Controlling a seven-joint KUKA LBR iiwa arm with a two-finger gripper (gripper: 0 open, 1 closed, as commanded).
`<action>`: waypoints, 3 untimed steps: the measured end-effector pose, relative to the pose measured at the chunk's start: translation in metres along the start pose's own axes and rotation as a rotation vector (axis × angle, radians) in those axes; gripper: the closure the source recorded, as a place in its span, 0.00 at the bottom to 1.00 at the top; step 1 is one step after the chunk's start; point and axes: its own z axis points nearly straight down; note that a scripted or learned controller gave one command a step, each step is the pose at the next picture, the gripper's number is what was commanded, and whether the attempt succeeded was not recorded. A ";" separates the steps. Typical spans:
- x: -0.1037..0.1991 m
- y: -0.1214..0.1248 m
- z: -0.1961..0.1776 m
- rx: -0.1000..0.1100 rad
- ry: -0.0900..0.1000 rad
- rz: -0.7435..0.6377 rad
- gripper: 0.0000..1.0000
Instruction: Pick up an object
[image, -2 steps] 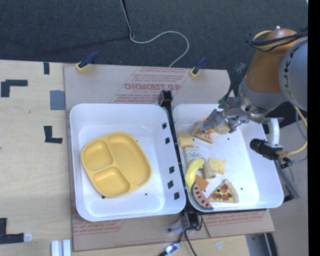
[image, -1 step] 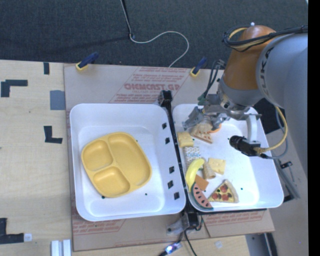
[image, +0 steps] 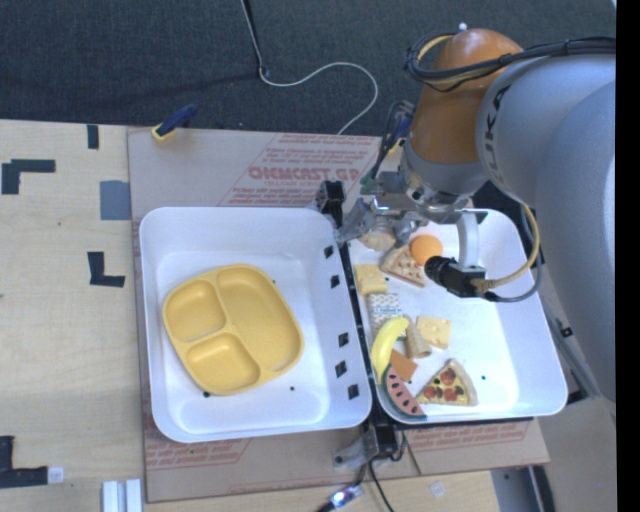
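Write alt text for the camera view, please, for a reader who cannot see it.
A grey arm with an orange band reaches from the right over the right bin, its gripper above toy foods: an orange ball, banana, pizza slice, watermelon slice. The left bin holds a yellow divided plate.

two white bins (image: 170, 400), one yellow tray (image: 232, 327), one banana (image: 386, 341)

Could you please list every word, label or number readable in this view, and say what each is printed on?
"CHEMCAST GP": red print on the brown sheet under the bins, read with some doubt because it is blurred.
Further red lines printed slantwise around it on the same sheet: too small and blurred to read.
Yellow tray, toy food and both white bins: no lettering that can be made out.
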 end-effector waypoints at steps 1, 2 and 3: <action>0.053 0.000 0.009 0.003 -0.001 0.001 1.00; 0.039 0.000 0.009 0.003 -0.003 0.006 1.00; 0.041 0.006 -0.004 0.001 -0.001 0.005 1.00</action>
